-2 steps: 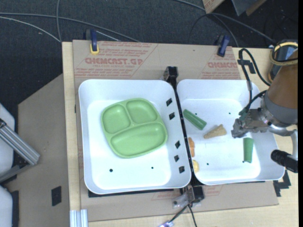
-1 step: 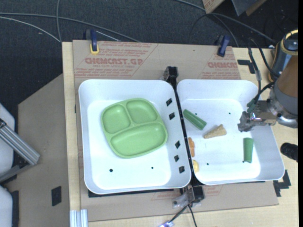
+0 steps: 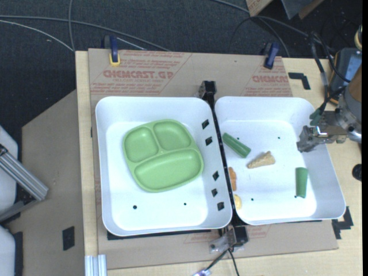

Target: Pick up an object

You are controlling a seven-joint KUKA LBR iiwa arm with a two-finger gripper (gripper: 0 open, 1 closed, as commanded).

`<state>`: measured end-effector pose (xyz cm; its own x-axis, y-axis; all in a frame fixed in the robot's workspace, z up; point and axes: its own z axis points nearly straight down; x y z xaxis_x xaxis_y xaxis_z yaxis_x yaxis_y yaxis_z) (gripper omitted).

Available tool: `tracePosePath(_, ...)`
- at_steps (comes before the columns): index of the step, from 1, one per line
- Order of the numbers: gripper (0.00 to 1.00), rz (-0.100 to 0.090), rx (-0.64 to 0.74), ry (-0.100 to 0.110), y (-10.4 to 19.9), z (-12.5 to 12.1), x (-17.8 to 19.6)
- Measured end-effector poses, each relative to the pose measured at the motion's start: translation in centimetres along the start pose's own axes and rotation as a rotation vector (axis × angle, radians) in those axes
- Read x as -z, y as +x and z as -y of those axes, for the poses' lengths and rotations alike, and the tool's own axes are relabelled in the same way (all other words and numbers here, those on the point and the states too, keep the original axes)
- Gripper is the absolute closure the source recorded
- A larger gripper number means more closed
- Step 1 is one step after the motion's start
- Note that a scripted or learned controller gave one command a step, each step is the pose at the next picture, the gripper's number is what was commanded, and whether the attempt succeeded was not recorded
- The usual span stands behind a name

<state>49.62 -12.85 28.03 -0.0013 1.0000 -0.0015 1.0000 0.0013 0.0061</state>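
The right bin (image 3: pixel 270 111) holds several small items. A green cylinder (image 3: pixel 236 145) lies near its left wall, a tan wedge (image 3: pixel 261 161) sits in the middle, and a second green cylinder (image 3: pixel 301 181) lies toward the right side. Two small orange pieces (image 3: pixel 232 178) (image 3: pixel 236 200) rest against the left wall. My gripper (image 3: pixel 306 141) hangs over the right bin's right part, above and slightly right of the second green cylinder. Nothing shows between its fingers.
The left bin (image 3: pixel 109 154) holds a green divided plate (image 3: pixel 163 154). A black divider (image 3: pixel 214 148) with clips runs between the bins. Blue clamps (image 3: pixel 114 49) (image 3: pixel 271 54) pin the cardboard at the back. Cables trail across the dark floor behind.
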Motion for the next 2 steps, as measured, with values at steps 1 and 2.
tracePosePath(1, 1.00, -0.004, 0.006, 0.004, 5.8, -0.6, 0.2)
tracePosePath(2, 1.00, -0.005, 0.005, 0.009, 10.9, -0.1, -0.5)
